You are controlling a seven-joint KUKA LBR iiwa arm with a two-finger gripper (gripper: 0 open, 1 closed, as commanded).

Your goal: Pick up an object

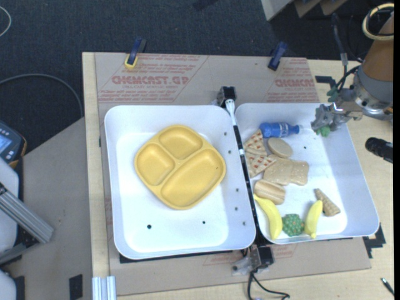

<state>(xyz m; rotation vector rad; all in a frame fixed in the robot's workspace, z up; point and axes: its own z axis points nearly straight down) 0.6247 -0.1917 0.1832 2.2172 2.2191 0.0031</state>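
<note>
Hovering: end effector (324, 121) over right bin (353, 167) far corner, small green obj (324, 130) at tips; grip state unclear.

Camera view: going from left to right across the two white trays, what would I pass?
Left bin → yellow divided plate → waffle → blue bottle → ice cream cone → right bin's far wall, with the pincer hovering at its upper corner.
</note>
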